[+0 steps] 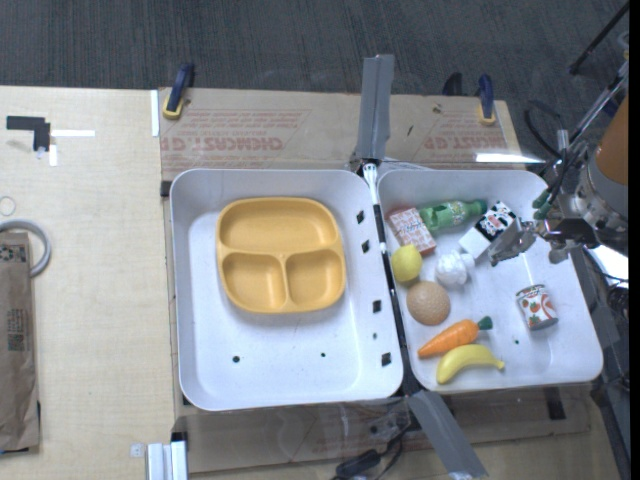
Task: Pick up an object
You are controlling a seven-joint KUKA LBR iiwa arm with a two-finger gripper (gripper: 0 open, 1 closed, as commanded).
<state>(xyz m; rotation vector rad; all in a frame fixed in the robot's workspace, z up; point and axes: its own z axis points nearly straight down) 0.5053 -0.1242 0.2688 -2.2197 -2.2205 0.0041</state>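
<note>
From above, the gripper (522, 239) hangs over the right bin (590, 353), near its right wall. Its two metal fingers (503, 247) stand apart with nothing between them. One points left toward the middle of the bin, the other sits nearer the wrist.

Just beside the left fingertip, up and to the left, lies a black-and-white carton (493, 221). A white ball (453, 268) lies a little to the lower left of the fingers. Below the gripper, apart from it, stands a small can (537, 307) with a red-and-white label. Farther left lie a green bottle (450, 213), a pink box (411, 230), a lemon (406, 264) and a tan ball (428, 303). A carrot (452, 337) and a banana (468, 362) lie near the front wall.

The left bin (200, 368) holds a yellow tray (282, 254) with three compartments.

The arm is cut off at the right edge, with only a bit of orange showing. The writing on the can, carton and box is too small to read. The cardboard (240, 128) behind the bins bears red print, upside down, that seems to read CHEMCAST GP.
</note>
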